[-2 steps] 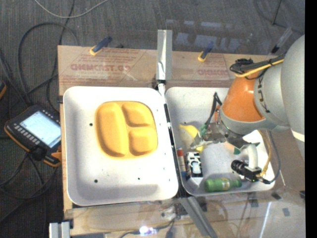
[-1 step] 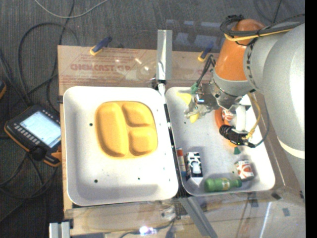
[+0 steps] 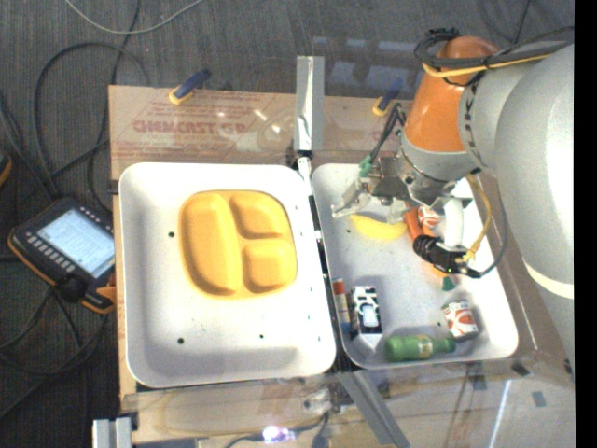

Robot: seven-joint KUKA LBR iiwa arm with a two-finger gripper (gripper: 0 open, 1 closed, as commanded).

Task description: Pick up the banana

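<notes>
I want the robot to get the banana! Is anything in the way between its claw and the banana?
Nothing visible is in the way. The gripper is right above the banana at the back of the right bin. The toy car and green bottle lie nearer the front, well away.

Banana (image 3: pixel 381 228) partly hidden beneath the hand (image 3: pixel 373 197); fingers' spread too unclear to judge. Arm (image 3: pixel 522 110) cut off at right edge.
</notes>
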